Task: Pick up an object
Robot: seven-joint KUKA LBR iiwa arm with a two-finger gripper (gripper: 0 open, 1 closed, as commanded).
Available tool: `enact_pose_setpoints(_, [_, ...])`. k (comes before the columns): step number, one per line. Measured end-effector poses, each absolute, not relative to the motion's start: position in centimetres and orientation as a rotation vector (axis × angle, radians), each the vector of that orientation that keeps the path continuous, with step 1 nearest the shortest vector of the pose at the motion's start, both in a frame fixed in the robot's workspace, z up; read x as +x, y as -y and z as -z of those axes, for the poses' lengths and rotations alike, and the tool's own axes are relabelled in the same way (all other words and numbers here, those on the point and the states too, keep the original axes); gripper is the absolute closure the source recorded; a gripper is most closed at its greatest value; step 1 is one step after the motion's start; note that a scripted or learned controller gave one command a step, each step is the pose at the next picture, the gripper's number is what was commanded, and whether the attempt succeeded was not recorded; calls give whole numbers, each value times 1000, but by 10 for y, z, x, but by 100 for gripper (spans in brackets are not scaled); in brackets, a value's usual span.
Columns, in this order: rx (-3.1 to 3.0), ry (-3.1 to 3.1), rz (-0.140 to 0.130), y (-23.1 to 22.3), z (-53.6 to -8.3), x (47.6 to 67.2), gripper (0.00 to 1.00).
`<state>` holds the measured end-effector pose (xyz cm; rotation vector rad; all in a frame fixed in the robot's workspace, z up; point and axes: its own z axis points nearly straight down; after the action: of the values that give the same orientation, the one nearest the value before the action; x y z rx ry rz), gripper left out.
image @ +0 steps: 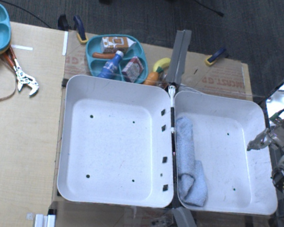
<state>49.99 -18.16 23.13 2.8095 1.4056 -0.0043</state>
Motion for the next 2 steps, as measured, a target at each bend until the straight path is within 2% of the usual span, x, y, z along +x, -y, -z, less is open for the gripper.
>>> enact_pose_setpoints(1, [2881,-1260,7,194,-178,477,0])
enact_pose_setpoints(2, [2907,-1199,7,192,-153,477,0])
